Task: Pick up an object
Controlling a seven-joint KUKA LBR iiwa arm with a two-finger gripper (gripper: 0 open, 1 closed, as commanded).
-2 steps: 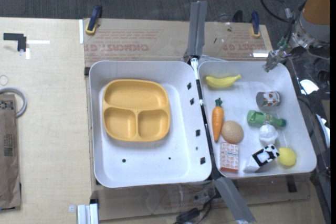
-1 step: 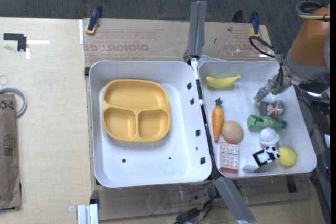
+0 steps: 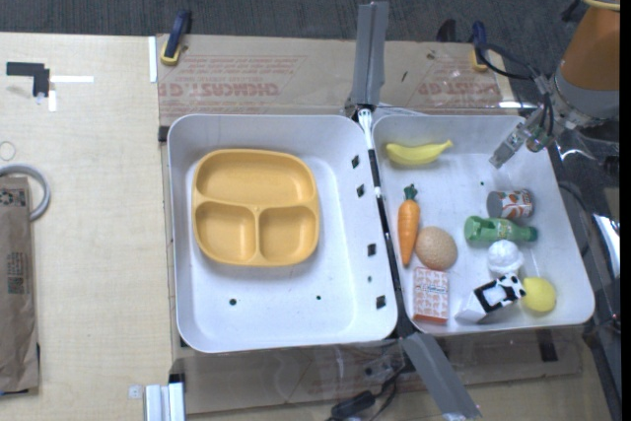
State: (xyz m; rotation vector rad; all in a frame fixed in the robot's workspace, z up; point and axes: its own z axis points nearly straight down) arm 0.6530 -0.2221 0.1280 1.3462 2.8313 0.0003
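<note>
A banana [image 3: 418, 151] is laid near the right bin's [image 3: 577, 242] 11 o'clock corner, long axis 9-to-3 o'clock, while the gripper [image 3: 511, 151], jaw opening indiscernible and nothing seen held, is poised at 3 o'clock of it over the white floor, beside a cardboard-backed bench [image 3: 79, 212].

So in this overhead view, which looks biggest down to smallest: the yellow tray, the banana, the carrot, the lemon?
1. Yellow tray, far the largest.
2. Banana and carrot: alike in length, too close to rank.
3. Lemon, smallest.
</note>
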